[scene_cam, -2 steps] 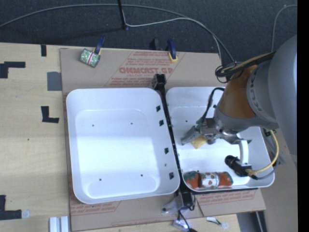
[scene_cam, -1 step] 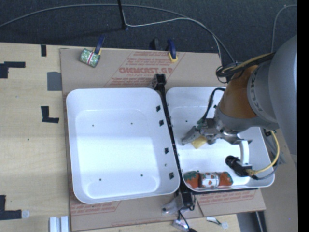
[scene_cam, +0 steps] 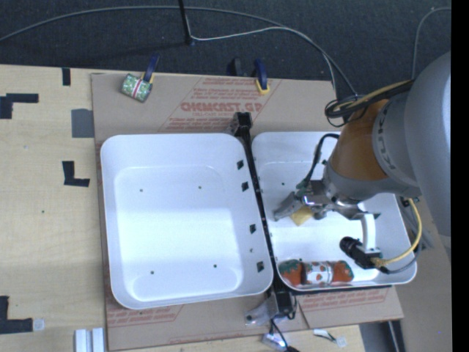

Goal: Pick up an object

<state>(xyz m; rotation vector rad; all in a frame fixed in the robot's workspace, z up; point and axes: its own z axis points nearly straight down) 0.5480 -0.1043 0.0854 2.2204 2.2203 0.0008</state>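
Above the right bin [scene_cam: 399, 215], the hand [scene_cam: 293, 210] meets a yellow block [scene_cam: 300, 215]; grip unclear. Centre over it before lifting straight.

The two shallow white bins, the left one [scene_cam: 176, 218] and the right one [scene_cam: 282, 156], looked like smooth moulded plastic with a soft sheen and rounded rims. They sat on a flat brown cardboard sheet [scene_cam: 205, 105], matt and printed with red lettering, which lay over a pale wooden worktop [scene_cam: 37, 218] of light, even grain marked with strips of dull black tape. The grey arm casing [scene_cam: 432, 138] appeared as smooth painted metal, satiny rather than shiny, above a glossier orange band [scene_cam: 355, 152]. The claw [scene_cam: 293, 210] looked like bare grey metal. A red-and-white packet [scene_cam: 319, 273] in the right bin seemed glossy, like printed plastic film.
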